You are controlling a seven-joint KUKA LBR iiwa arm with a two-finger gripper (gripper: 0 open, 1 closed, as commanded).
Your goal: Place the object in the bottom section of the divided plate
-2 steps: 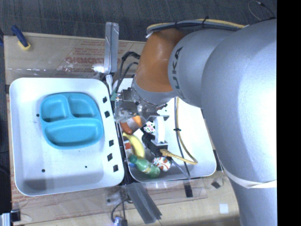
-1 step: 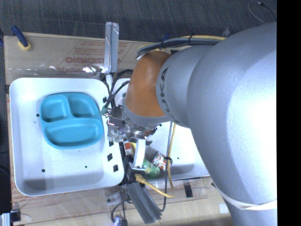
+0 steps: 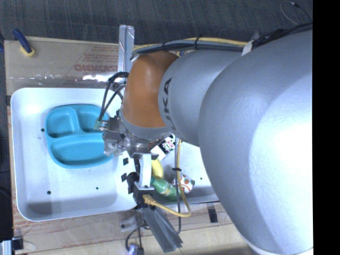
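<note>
My gripper (image 3: 139,182) hangs low center over the right bin (image 3: 204,166), above small objects including a yellow piece (image 3: 157,169), presumably to pick one; grip unreadable. Blue divided plate (image 3: 74,134) sits mid-left in the left bin (image 3: 32,185), bottom section bare.

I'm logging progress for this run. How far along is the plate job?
Nothing looks placed yet: the blue plate in the left bin holds nothing in its bottom section. The arm hangs over the right bin, near a yellow and green object. Picking and placing remain.
</note>
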